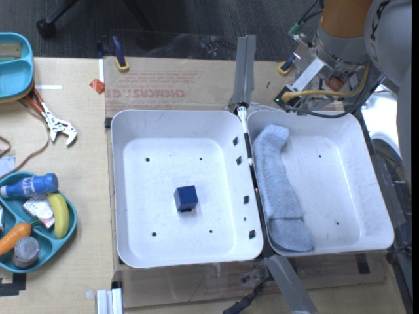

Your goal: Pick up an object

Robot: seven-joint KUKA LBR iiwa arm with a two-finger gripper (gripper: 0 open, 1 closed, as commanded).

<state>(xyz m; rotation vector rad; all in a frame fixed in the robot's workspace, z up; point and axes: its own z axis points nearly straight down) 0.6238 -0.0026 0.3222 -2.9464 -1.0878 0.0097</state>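
One blue cube (186, 198) lies well left of arm (353, 25).

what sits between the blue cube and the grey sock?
In the camera view, bare floor of the left bin, then the two bins' meeting rims, separate the blue cube from the grey sock, which lies in the right bin.

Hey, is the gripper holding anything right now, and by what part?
Nothing seen held. The blue cube and grey cloth lie in their bins, apart from the arm.
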